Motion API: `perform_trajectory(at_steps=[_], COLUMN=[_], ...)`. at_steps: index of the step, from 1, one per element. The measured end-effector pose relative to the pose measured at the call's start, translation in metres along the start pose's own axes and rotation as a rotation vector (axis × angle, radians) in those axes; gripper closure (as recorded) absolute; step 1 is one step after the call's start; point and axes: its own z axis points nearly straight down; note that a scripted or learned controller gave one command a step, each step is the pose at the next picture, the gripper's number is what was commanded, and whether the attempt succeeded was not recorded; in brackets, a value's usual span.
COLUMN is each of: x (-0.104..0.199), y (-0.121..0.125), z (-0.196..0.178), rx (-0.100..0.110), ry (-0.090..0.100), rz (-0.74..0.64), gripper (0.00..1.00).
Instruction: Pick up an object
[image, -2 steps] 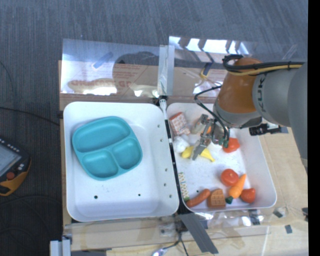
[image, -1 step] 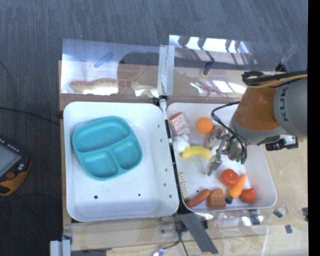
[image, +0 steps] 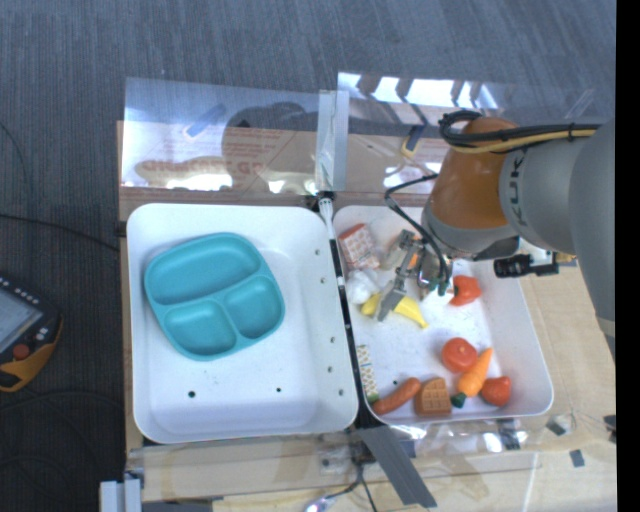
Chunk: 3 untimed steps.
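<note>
Pick is not done yet: nothing is sitting lifted, all items are lying on the floor of the right bin (image: 530, 345). The end effector (image: 400, 285) is reaching down into that bin's upper left part, fingers looking spread, tips just beside the yellow banana (image: 410, 313), possibly touching it; contact is too small to confirm. Nothing is showing between the fingers. Left to do: close on an item and lift. The arm (image: 520, 190) is coming in from the right, orange band bending over the bin's back edge, wrist angling down and leftward. Nearby: a wrapped snack packet (image: 357, 245), tomato (image: 459, 353), carrot (image: 476, 370), sausage (image: 397, 396). The left bin (image: 300, 380) is holding a teal divided plate (image: 212, 293).
</note>
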Motion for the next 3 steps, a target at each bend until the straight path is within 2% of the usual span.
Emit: perform_trajectory(at_steps=[1,2,3], x=[0.051,-0.011,0.027], y=[-0.05,0.004,-0.023], z=[-0.001,0.0,-0.001], rx=[0.001,-0.001,0.0], ry=[0.001,0.0,0.001], rz=[0.043,-0.01,0.04], gripper=[0.0,0.0,0.0])
